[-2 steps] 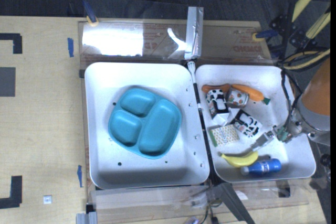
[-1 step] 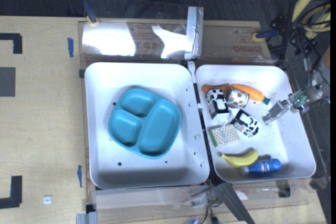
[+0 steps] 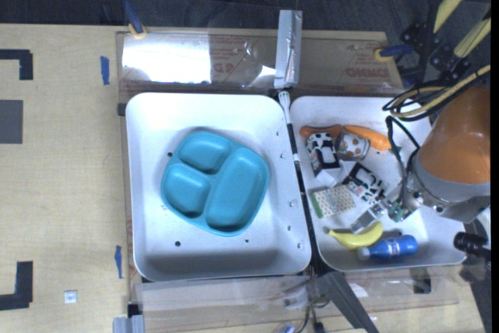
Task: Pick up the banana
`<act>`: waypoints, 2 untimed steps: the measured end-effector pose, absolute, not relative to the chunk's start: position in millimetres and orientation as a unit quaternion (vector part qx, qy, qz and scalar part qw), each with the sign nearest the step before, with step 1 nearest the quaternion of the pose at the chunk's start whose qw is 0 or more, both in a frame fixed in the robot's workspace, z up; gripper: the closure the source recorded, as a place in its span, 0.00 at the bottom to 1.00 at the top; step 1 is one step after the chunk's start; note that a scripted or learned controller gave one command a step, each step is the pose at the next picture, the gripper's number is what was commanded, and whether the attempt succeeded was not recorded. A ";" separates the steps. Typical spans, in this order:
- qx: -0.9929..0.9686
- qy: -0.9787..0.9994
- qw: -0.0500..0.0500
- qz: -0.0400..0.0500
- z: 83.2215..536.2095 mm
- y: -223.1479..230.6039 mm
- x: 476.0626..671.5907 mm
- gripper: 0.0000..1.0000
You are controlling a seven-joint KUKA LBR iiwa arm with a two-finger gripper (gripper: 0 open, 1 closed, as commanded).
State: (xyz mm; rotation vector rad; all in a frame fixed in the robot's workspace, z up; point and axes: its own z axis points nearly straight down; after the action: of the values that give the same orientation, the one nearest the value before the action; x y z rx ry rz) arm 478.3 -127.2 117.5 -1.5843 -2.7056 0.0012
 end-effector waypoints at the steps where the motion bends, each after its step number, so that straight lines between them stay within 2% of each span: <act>1: -0.506 -0.862 0.006 0.001 124.1 -127.2 477.6 1.00; 2: -0.627 -0.779 0.002 0.002 282.8 -144.6 504.0 1.00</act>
State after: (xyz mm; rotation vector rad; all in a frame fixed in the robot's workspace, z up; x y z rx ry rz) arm 504.0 -144.6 282.8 -1.9684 -2.4431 0.0050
